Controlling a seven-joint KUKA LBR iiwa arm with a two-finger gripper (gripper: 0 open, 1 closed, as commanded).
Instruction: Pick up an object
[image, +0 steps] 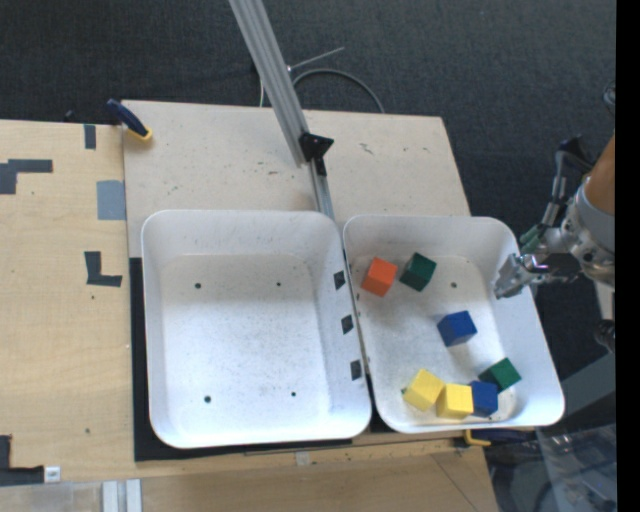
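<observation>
Over the right rim of the right-hand shallow white plastic bin (520, 300), the two-finger gripper (512, 278) is hanging empty, presumably staging a descent toward the small blue cube (456, 327) lying nearest among the scattered blocks.

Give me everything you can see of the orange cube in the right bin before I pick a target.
The orange cube is a small, matte, solid-coloured block, maybe foam or wood, sitting flat on the floor of the right bin in its upper-left part, near the wall shared with the other bin. It is turned slightly askew to the bin's edges. A green cube sits just to its right, close, but contact cannot be judged. The gripper is over the bin's right rim, apart from it.
</observation>
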